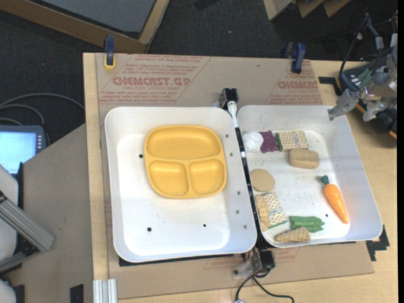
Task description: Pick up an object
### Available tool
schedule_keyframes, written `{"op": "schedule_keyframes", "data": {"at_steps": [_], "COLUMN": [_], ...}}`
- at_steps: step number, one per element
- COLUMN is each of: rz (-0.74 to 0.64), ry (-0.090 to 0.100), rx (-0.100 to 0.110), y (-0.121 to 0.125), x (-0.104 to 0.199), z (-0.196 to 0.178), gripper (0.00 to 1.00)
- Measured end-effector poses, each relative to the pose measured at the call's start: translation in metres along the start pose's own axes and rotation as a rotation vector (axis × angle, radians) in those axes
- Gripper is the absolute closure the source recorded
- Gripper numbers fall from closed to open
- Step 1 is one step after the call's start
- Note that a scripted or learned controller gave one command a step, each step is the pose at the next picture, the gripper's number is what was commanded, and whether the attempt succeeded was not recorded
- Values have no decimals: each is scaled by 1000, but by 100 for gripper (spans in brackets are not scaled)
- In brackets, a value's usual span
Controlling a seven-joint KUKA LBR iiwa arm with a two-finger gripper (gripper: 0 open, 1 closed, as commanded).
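Protective board [151,74] beneath the bins reads "CHEMCAST GP" in red. Gripper [341,108] sits right of that lettering; jaw state indeterminable.

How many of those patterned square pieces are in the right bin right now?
2. One patterned piece lies at the far side, next to the purple item; the other patterned piece lies nearer the camera, just left of the green item.
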State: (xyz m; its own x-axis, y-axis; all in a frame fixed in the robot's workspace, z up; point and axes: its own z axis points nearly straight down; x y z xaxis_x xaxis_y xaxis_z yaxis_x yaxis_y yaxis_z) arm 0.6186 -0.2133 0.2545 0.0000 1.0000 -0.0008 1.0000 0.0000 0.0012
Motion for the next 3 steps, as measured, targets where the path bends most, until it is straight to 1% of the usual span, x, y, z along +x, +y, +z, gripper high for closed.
{"op": "schedule_keyframes", "data": {"at_steps": [1, 2, 3], "rz": [2, -2, -2], "ry": [8, 11, 4], "rx": [19, 2, 0], "y": [-47, -77, -77], "x": [16, -7, -8], "z": [160, 170, 159], "gripper": [0, 0, 100]}}
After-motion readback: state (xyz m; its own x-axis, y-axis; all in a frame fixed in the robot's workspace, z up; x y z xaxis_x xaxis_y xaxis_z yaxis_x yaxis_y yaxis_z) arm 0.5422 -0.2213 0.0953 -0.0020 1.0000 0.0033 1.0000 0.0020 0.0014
